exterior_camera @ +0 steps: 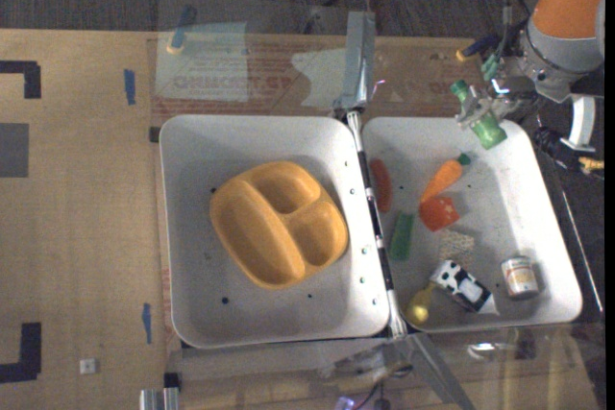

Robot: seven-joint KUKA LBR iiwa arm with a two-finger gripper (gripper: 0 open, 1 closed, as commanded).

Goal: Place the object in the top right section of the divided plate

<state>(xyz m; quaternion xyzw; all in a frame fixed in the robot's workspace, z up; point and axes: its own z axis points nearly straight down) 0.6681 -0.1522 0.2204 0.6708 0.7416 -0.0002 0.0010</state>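
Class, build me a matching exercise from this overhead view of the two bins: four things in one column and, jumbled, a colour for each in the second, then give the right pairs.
Things:
1. divided plate
2. carrot
3. tin can
4. round fruit

Colours:
A. silver
B. yellow
C. yellow-orange, in the left bin
D. orange with a green top

Pairs: 1-C, 2-D, 3-A, 4-B. The last three things lie in the right bin.
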